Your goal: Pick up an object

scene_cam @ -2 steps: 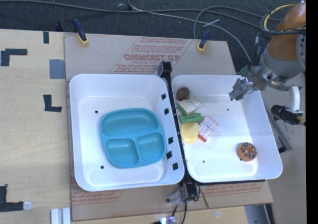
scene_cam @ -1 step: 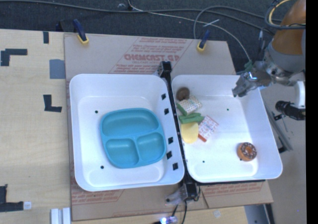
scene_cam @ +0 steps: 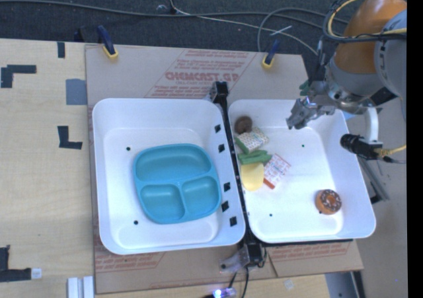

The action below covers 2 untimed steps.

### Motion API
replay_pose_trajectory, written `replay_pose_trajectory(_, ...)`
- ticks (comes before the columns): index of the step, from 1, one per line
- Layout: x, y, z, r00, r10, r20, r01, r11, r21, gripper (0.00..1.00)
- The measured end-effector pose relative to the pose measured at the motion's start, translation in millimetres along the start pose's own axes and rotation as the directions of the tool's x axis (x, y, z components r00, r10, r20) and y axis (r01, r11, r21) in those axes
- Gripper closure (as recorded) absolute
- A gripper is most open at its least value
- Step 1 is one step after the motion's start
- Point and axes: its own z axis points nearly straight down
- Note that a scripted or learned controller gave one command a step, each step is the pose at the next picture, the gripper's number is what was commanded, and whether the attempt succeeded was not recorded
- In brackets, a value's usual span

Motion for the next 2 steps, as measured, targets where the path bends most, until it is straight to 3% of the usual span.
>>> replay_pose_trajectory(2,94,13,-5,1.000,-0.001,-0.001,0.001,1.000,0.001,1.00)
